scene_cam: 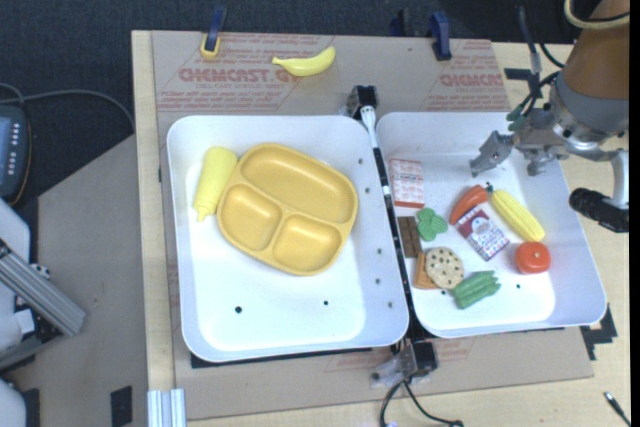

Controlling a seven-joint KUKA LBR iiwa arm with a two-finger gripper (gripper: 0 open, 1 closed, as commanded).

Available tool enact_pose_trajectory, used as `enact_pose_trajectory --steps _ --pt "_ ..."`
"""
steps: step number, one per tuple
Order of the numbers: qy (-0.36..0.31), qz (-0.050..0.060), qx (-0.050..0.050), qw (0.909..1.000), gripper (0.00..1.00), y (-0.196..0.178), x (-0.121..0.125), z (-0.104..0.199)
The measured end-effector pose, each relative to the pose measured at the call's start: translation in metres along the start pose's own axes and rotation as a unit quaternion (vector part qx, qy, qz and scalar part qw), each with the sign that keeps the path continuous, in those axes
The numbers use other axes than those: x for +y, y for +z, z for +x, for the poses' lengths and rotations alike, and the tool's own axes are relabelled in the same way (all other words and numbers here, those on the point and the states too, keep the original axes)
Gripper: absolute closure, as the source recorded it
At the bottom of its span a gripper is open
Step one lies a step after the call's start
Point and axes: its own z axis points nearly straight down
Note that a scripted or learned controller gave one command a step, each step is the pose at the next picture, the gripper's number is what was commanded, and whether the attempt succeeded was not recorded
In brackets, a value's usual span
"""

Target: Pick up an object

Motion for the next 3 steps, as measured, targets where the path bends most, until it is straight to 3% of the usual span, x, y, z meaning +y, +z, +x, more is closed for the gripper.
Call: enact_pose_trajectory --steps 2,3 --pt "0.0 -0.002 -0.001 1.0 0.0 0.097 -0.006 -0.008" --pt "0.001 -0.004 -0.001 1.0 1.0 0.084 -0.005 -0.008"
